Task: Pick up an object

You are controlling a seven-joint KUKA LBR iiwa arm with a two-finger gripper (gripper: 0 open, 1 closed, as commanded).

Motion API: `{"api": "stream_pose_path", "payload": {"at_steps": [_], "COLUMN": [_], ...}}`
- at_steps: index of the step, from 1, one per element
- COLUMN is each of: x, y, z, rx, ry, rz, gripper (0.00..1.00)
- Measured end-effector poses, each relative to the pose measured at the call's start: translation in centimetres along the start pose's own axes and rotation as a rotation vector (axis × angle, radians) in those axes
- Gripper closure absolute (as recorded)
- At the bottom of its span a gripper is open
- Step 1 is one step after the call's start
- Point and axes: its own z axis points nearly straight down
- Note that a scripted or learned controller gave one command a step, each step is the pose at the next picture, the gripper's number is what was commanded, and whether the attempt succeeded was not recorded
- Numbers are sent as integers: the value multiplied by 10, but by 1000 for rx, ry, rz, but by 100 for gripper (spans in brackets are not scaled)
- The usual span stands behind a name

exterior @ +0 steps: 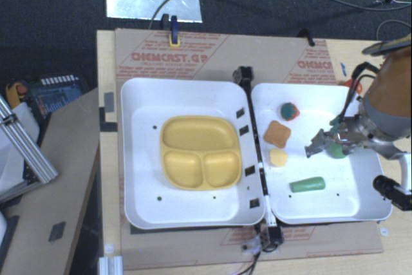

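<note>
My gripper [317,143] hangs low over the middle of the right bin [341,206], reaching in from the right. A small green round object [335,151] lies right under its body, partly covered by it; whether it is gripped cannot be seen. To the left of the gripper lie an orange-brown block [277,133] and a small pale yellow piece [278,157]. A red and teal ball [290,111] rests farther back. A green cylinder [307,185] lies on its side nearer the front.
The left bin [138,138] holds a yellow tray with three compartments [196,151]. A black divider [252,145] runs between the bins. Cables trail over the bench's back edge, and grey equipment stands at the far left.
</note>
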Motion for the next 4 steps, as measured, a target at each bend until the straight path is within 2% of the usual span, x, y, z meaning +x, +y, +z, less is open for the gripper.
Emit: {"api": "stream_pose_path", "payload": {"at_steps": [1, 4], "x": [0, 9], "y": [2, 17], "z": [-5, 126], "rx": [-11, -8], "ry": [-2, -1], "rz": [-3, -1], "gripper": [0, 0]}}
